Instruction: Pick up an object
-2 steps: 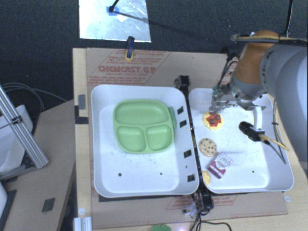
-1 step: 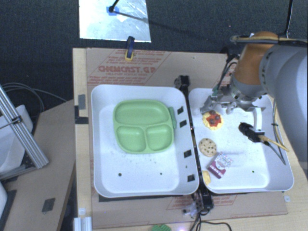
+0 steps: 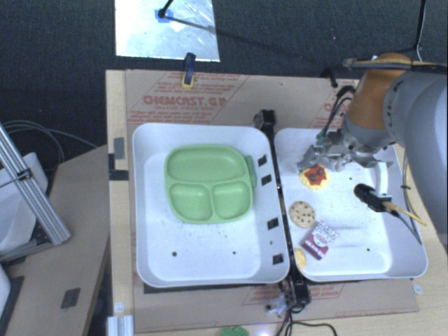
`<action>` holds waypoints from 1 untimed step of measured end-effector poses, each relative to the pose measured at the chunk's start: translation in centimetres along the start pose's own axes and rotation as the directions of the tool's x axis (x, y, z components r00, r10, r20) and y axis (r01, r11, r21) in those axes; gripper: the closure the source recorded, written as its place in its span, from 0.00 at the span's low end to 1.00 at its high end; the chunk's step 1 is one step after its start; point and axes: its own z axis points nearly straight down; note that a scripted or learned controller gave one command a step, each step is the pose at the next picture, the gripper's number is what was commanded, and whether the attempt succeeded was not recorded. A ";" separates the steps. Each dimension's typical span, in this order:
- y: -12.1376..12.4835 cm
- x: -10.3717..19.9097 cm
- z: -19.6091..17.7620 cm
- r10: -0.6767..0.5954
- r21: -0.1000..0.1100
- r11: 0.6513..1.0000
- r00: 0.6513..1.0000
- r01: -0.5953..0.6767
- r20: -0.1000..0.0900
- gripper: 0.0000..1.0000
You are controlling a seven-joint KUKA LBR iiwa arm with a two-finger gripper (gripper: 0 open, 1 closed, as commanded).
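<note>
My gripper (image 3: 313, 162) hangs low over the far left part of the right bin (image 3: 402, 257). Right under its tip, touching or nearly touching it, lies a small yellow and red toy food piece (image 3: 315, 178). A round brown cookie (image 3: 302, 214) lies on the bin floor a little nearer the front. A pink and maroon packet (image 3: 320, 239) rests in front of the cookie. At the bin's front left edge sits a small yellow piece (image 3: 299, 258).
The left bin (image 3: 150, 257) holds a green divided plate (image 3: 208, 183). A black-clipped divider (image 3: 276, 187) runs between the two bins. The arm's grey body (image 3: 413, 117) looms over the right bin's far right corner.
</note>
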 end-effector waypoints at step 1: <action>0.3 0.0 -1.5 -0.003 -0.010 1.000 1.000 0.003 0.003 1.00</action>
